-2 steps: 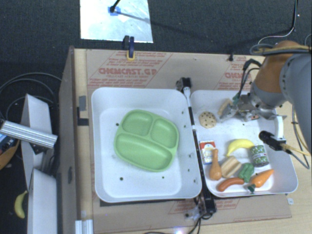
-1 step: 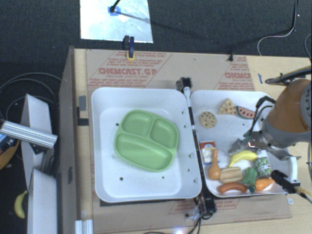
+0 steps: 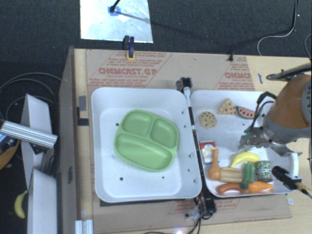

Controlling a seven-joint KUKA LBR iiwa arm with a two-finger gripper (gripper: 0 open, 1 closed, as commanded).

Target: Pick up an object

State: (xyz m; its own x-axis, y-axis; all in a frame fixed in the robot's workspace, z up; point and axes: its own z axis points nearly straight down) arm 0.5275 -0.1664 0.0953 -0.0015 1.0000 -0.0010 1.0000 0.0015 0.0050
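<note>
I can't tell how my gripper (image 3: 249, 141) is set; the banana (image 3: 245, 158) lies just below it, crosswise.

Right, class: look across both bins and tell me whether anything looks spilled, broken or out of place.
Nothing stands out. The green divided plate lies flat, a little askew, in the left bin. The toy foods, such as the banana, cookie and watermelon slice, all sit inside the right bin, crowded at its near edge.

Grey arm (image 3: 288, 130), orange band, dark metal gripper (image 3: 250, 139).
</note>
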